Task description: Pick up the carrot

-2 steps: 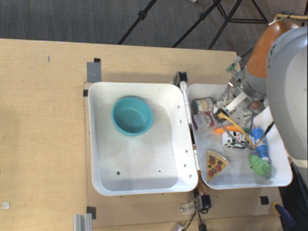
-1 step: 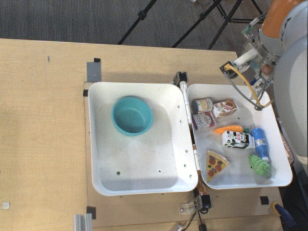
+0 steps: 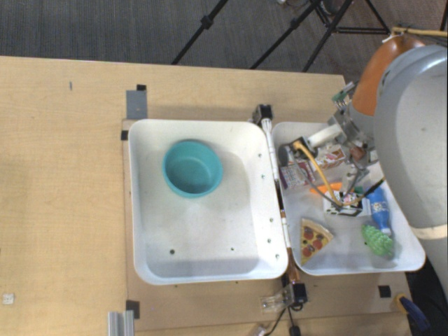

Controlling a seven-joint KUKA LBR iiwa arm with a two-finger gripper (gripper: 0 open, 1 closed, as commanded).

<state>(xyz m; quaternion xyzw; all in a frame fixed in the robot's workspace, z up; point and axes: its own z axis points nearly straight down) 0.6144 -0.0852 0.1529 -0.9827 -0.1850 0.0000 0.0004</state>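
The carrot (image 3: 329, 187) is a small orange piece lying in the middle of the right bin (image 3: 350, 261). My gripper (image 3: 355, 187) hangs low over that bin, just right of the carrot and partly above it. Its tips are lost among the clutter beneath them. Nothing can be seen held in the gripper.
Around the carrot in the right bin lie a pizza slice toy (image 3: 315, 238), a blue bottle (image 3: 378, 212), a green toy (image 3: 378, 241), a purple-and-silver packet (image 3: 294, 175) and a small white-and-yellow item (image 3: 348, 204). A teal bowl (image 3: 192, 168) stands in the left bin (image 3: 210, 257).
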